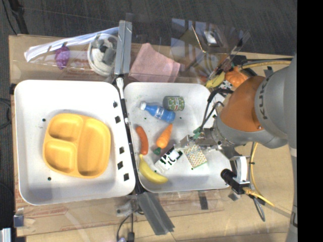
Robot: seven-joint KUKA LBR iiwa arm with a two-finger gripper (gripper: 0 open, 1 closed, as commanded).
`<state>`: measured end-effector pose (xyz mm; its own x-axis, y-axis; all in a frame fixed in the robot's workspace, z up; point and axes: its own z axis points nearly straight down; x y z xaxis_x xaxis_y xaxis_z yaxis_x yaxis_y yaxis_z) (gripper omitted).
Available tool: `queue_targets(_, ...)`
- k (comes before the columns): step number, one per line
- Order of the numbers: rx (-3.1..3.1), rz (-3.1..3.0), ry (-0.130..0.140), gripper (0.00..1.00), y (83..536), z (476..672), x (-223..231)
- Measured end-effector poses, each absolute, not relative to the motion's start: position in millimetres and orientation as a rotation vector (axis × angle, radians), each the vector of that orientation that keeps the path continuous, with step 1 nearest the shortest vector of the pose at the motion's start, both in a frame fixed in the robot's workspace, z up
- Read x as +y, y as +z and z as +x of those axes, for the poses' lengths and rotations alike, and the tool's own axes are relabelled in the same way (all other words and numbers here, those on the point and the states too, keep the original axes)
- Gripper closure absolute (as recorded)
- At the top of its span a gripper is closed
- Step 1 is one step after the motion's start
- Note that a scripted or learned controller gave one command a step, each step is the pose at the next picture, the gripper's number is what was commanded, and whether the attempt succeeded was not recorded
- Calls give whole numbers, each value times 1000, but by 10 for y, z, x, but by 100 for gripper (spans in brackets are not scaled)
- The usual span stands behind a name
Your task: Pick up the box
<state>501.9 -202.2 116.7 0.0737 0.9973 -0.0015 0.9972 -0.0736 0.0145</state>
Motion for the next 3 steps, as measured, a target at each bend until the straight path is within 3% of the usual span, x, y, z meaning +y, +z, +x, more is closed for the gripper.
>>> queue_targets(1,2201,2214,23,0,1079,5221,-2070)
queue_targets(2,2270,2116,29,0,1091,5161,-2051)
queue_targets(3,2285,2123,27,0,1081,5222,-2093)
